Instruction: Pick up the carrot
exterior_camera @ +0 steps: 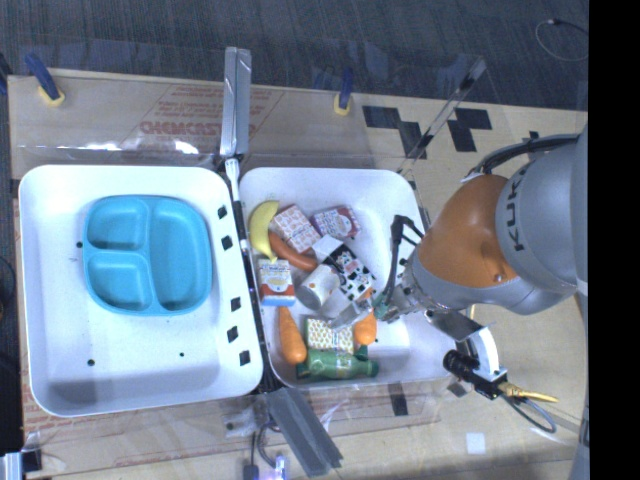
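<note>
A: Where's the carrot (291, 337)?
B: Right bin (400, 183), front-left corner, just beside the left wall, w/ a green pack (336, 366) touching the front edge next to it.
A: Gripper (385, 306)?
B: Low over the bin's right half, near a small orange piece (365, 329). Fingers hidden by the wrist, can't tell how far open or if anything's held.
A: Free room?
B: Bare floor at right bin's back-right. Left bin (60, 368) holds a blue tray (148, 253), open white floor round it.

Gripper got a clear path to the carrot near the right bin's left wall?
Probably yes. The carrot lies uncovered on top, but the bin wall and a green packet crowd it, and the gripper sits across the pile.
</note>
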Tool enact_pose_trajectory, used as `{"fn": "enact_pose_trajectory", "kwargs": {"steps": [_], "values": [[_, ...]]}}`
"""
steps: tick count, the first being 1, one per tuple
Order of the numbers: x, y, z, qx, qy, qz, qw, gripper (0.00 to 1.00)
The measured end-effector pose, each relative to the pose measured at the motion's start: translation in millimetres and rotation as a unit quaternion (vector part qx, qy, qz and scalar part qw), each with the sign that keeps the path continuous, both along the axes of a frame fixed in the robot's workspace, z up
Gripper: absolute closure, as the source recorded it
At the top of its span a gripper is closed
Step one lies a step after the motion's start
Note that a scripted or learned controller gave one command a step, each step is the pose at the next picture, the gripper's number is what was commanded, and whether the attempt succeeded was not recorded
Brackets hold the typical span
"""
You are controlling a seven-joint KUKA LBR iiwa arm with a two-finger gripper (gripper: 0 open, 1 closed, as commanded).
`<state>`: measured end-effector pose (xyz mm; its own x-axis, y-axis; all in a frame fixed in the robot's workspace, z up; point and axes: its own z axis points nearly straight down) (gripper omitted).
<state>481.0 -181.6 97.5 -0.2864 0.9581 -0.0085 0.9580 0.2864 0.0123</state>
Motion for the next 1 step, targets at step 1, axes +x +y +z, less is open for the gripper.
{"fn": "enact_pose_trajectory", "kwargs": {"steps": [1], "values": [[0.1,1.2,9.5,0.0012,0.002,0.003,1.0000,1.00]]}}
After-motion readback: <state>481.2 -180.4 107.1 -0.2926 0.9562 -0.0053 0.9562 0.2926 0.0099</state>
